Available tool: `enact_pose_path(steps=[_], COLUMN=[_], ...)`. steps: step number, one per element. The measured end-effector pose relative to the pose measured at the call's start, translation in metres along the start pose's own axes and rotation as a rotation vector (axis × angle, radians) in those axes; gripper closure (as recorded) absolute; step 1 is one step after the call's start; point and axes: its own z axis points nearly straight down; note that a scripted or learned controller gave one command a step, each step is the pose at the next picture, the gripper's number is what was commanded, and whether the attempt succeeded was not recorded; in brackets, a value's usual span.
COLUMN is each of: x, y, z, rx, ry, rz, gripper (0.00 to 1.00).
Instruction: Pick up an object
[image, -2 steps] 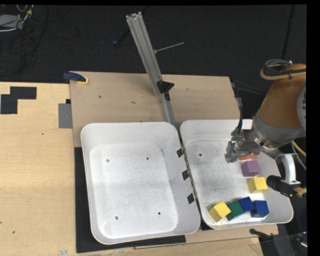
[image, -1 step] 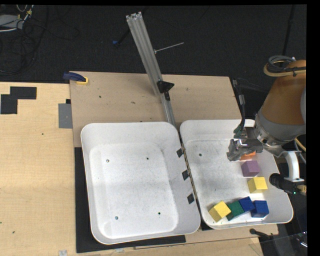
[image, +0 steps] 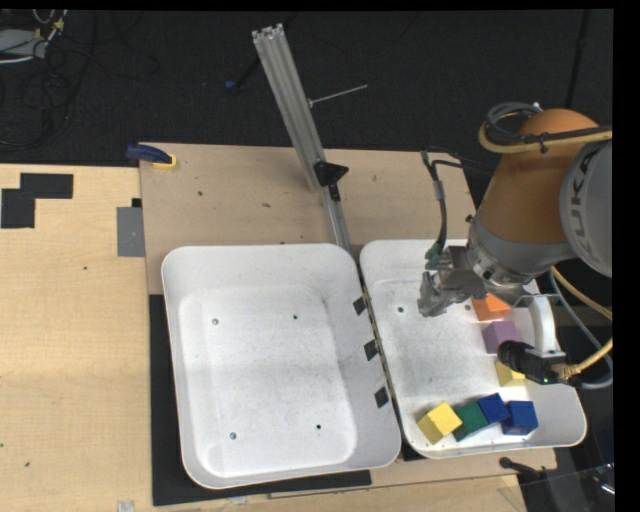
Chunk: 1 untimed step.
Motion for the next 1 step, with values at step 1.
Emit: enact_pose_path(steps=[1], x=[0.0529], y=[0.0084], z=[0.0149], rx=[0.004], ry=[0.0], rz=[0.001], gripper=[1.0])
